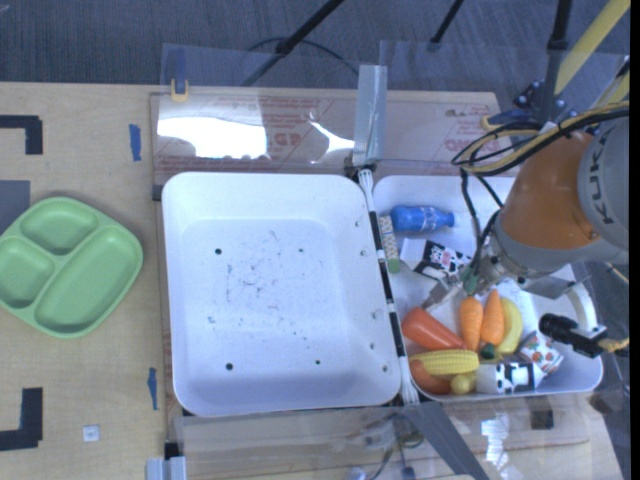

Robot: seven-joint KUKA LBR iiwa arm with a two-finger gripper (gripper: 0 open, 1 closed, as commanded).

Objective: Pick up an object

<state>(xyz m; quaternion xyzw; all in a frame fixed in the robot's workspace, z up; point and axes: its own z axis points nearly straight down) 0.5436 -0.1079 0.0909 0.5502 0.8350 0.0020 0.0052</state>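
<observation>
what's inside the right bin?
The right bin holds a blue bottle, carrots, corn, a banana and black-and-white cartons. The arm covers its far right part.

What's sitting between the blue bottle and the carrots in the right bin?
In the camera view, a small black-and-white carton lies between the blue bottle and the carrots. The gripper hangs just beside it, above the carrots.
</observation>
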